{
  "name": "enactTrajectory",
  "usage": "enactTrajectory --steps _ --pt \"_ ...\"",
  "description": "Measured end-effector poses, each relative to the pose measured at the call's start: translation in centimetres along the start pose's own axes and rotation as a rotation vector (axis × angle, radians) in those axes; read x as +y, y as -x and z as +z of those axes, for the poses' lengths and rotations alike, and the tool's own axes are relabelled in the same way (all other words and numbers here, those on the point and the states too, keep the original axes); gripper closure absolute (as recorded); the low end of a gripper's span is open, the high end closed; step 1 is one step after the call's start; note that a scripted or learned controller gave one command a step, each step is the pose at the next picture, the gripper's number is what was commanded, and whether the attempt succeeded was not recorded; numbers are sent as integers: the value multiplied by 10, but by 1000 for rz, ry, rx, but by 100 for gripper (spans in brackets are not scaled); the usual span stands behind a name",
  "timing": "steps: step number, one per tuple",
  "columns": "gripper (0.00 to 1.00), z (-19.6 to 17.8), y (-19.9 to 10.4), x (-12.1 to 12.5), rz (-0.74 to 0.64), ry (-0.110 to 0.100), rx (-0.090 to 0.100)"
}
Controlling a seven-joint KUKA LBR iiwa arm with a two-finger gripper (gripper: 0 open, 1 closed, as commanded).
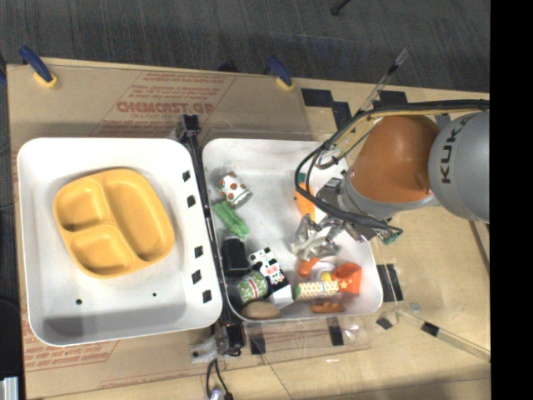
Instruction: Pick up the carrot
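several toys crowd the carrot point(306, 266), tool point(315, 238) just above, grip state unclear

1. A robotics lab: a grey KUKA arm point(450, 169) with loose cables reaches in from 3 o'clock.
2. The bench point(250, 90) is covered with printed cardboard, held by blue clamps point(37, 67) at 11 and 12 o'clock.
3. Two white bins point(50, 307) hold toy test items and a yellow tray point(112, 219).
4. Grey carpet point(208, 15) lies beyond, at 12 o'clock.
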State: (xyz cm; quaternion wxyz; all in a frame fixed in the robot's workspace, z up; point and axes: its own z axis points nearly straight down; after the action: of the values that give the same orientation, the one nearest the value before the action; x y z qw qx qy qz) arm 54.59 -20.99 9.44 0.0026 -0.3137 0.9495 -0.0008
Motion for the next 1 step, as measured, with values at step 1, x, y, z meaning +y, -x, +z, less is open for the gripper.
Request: enactTrajectory --steps 1 --pt "100 -65 17 27 61 -2 -2"
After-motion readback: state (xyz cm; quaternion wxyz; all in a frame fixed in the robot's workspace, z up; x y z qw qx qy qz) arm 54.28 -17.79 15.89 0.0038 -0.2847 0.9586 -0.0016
